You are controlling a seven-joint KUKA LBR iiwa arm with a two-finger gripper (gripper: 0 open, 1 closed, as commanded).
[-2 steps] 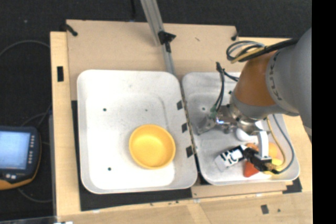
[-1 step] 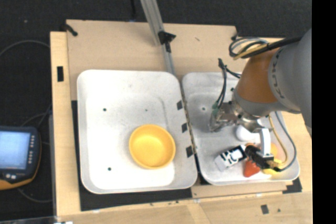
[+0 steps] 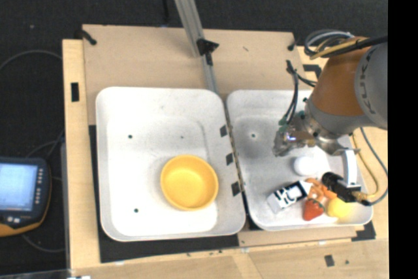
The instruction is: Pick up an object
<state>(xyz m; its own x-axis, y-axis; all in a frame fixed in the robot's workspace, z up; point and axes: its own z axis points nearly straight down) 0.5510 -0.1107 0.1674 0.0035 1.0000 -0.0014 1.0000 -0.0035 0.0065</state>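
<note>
My gripper (image 3: 286, 142) hangs over the middle of the right bin (image 3: 255, 140), under the grey wrist with its orange band. Just below and right of it lies a small white round object (image 3: 304, 164). Along the bin's front edge sit a white and black box (image 3: 287, 196), an orange toy (image 3: 317, 189), a red piece (image 3: 312, 210) and a yellow piece (image 3: 339, 208), packed close together. Nothing shows in the gripper's grasp.
A yellow bowl (image 3: 189, 181) sits upright at the front middle of the left bin (image 3: 130, 121). A slanted metal rail (image 3: 189, 10) runs from the top down to the gap between the bins. A handheld screen (image 3: 23, 196) lies off the bench at far left.
</note>
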